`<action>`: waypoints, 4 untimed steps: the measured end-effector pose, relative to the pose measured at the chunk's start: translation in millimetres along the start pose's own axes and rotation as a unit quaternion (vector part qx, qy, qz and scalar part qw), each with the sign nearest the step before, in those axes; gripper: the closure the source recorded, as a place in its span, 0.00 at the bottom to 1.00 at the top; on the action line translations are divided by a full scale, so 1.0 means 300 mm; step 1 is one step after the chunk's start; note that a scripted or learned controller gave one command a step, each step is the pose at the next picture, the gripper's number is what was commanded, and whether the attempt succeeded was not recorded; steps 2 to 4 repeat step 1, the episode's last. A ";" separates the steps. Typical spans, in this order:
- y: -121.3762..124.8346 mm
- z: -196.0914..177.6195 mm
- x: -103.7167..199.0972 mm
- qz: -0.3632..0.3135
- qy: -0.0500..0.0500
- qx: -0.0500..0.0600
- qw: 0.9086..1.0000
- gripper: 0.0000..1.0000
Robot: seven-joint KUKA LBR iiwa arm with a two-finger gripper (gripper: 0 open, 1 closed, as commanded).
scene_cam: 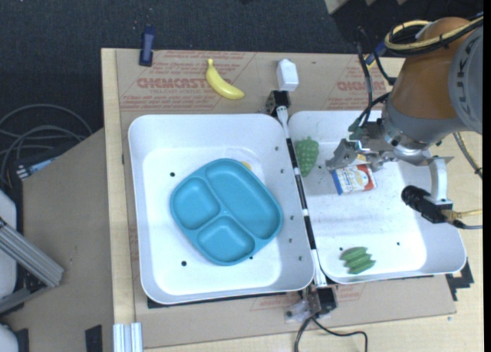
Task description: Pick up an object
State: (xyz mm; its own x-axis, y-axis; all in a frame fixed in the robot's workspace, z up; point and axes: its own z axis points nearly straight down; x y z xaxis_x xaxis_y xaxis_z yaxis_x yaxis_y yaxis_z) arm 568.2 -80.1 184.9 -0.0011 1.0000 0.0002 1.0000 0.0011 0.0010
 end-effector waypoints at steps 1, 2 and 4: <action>-0.070 -0.139 0.244 0.000 0.000 0.000 1.000 1.00; -0.070 -0.139 0.244 0.000 0.000 0.000 1.000 1.00; -0.070 -0.139 0.244 0.000 0.000 0.000 1.000 1.00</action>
